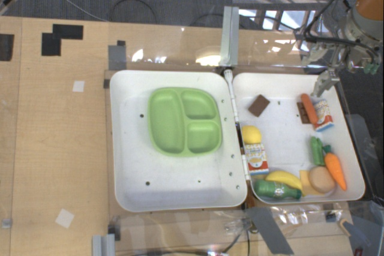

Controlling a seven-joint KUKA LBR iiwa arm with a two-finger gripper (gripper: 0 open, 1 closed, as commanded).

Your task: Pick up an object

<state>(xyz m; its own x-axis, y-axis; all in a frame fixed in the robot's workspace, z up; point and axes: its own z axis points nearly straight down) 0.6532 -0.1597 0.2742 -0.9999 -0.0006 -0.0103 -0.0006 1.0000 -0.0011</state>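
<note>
Rightward, toys in right bin [282,123]

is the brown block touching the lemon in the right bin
Apart. The camera view shows bare white bin floor between the brown block and the lemon, which lies lower, by the divider.

The right bin [282,129] kept open floor through its middle. Obstacles lined its edges: a lemon [251,134] and carton [257,159] along the left wall, a banana [284,177], bottle [277,190] and carrot [335,169] crowding the near edge.
</note>
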